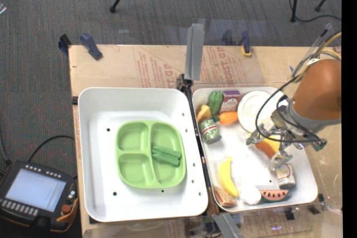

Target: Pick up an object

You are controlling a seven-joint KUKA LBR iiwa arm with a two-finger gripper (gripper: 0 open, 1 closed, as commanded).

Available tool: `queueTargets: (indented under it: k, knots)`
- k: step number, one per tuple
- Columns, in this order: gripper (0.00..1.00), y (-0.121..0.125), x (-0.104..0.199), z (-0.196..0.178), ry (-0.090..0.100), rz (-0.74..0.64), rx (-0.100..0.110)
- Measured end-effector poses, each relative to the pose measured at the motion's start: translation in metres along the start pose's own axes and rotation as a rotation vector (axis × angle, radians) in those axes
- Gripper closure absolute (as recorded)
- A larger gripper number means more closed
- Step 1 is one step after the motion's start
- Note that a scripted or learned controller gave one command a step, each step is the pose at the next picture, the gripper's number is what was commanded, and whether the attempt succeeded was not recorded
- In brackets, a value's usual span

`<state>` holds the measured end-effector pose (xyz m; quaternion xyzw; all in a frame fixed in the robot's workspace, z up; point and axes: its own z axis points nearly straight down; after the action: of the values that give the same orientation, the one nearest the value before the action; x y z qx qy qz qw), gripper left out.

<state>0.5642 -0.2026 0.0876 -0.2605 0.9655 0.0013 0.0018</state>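
Camera view: gripper (277, 149) hangs low in the right bin (310, 175) over an orange object (268, 146), positioned for a grasp; finger state indeterminate.

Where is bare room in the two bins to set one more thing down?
The left bin has bare white floor all around the green tray, widest along its left wall. In the right bin, a small patch lies between banana and can; the back corner near the pepper is crowded.
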Motion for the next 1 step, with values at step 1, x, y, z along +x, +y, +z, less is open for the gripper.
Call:
queueTargets:
  k: [1]
  knots:
    - [0.00,0.0046,-0.0047,0.0000,0.002,-0.024,0.001]
